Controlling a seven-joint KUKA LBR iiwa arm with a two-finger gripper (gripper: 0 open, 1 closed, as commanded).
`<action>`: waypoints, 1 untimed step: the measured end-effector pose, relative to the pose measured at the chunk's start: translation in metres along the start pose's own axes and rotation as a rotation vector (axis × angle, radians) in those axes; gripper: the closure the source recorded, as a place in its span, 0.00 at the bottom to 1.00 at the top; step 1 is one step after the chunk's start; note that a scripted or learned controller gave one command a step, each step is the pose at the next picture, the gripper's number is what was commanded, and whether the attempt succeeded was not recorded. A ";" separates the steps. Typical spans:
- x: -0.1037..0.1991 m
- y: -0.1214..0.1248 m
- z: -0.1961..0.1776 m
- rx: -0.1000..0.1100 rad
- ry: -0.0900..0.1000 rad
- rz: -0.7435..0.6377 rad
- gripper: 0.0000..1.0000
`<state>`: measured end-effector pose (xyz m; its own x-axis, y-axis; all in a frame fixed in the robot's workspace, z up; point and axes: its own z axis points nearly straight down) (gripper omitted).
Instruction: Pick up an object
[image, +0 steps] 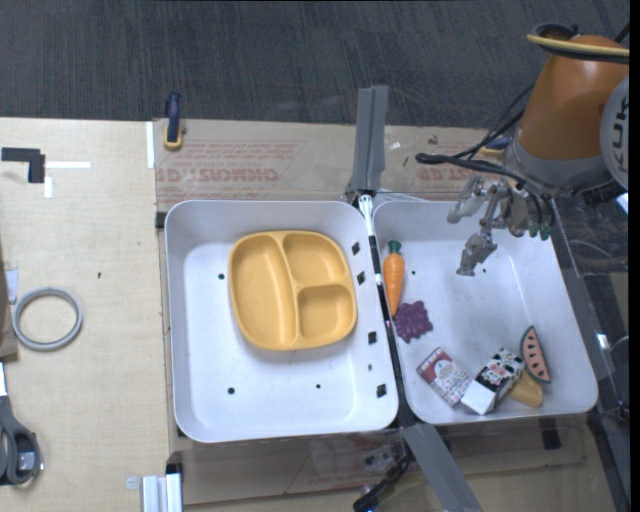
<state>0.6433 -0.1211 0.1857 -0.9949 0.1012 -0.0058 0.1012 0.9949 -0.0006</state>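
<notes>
1. Left of the bins, on your wooden bench (80, 400), lies a grey tape ring (45, 318) (flat, near the edge).
2. Scissors (17, 450) sit below it.
3. A blue-handled clamp (173, 120) stands at the cardboard sheet (255, 165).

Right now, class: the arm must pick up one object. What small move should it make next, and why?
Probably lower and shift the gripper left toward the carrot. It hangs over bare floor in the right bin with nothing between its fingers, and the carrot by the bin's left wall looks like the nearest object.
</notes>
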 end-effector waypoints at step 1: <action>0.079 -0.008 0.093 0.000 0.003 -0.043 0.00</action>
<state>0.5641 -0.1210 0.0922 -0.9983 0.0581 -0.0024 0.0581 0.9983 -0.0006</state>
